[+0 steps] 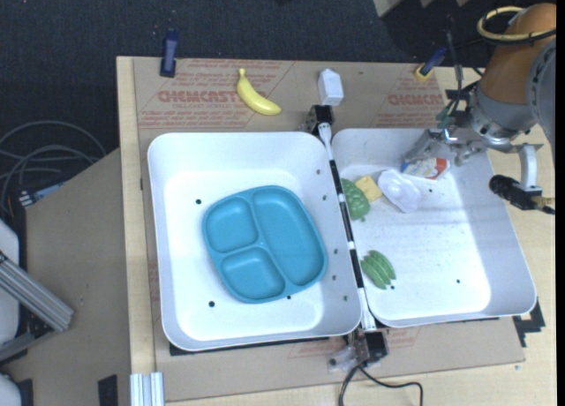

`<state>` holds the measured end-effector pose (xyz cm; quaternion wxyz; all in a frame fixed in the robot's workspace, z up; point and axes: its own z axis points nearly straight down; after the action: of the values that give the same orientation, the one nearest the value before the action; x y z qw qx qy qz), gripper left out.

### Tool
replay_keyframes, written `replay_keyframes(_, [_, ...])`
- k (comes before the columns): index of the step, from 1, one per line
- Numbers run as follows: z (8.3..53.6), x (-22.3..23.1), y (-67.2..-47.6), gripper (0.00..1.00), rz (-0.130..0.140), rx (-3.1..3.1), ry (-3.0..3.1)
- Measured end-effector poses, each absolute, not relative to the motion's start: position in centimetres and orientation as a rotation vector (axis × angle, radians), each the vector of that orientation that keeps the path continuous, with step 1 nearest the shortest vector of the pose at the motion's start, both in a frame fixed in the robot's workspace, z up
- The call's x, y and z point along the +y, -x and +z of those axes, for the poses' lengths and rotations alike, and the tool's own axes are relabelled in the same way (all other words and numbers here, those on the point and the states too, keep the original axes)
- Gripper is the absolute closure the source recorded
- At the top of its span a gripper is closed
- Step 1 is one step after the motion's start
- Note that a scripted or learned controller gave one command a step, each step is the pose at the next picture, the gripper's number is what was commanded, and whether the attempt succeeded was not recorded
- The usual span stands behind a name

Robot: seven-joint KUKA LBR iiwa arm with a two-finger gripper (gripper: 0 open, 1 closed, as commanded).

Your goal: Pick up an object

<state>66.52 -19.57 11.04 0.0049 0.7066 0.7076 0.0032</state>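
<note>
claw over right bin, far end.
my claw (430,159) hangs above the white bag (404,191); grip state: cannot tell. blue tray (262,242) in left bin (168,219).

Yellow banana (257,96) on cardboard behind left bin (168,219); blue divided tray (263,242) inside it.

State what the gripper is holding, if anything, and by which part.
Cannot be told. The gripper sits low at the right bin's far edge, near a clear plastic item, with nothing visibly held.

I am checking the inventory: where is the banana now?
The banana lies on the bench behind the left bin, outside both bins.
</note>
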Motion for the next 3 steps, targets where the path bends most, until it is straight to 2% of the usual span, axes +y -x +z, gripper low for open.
replay_keyframes(1, [8.6,-15.4,-66.7,0.0,0.0,2.225,-2.221])
replay_keyframes(3, [8.5,-18.3,-59.7,0.0,-0.002,2.221,-2.224])
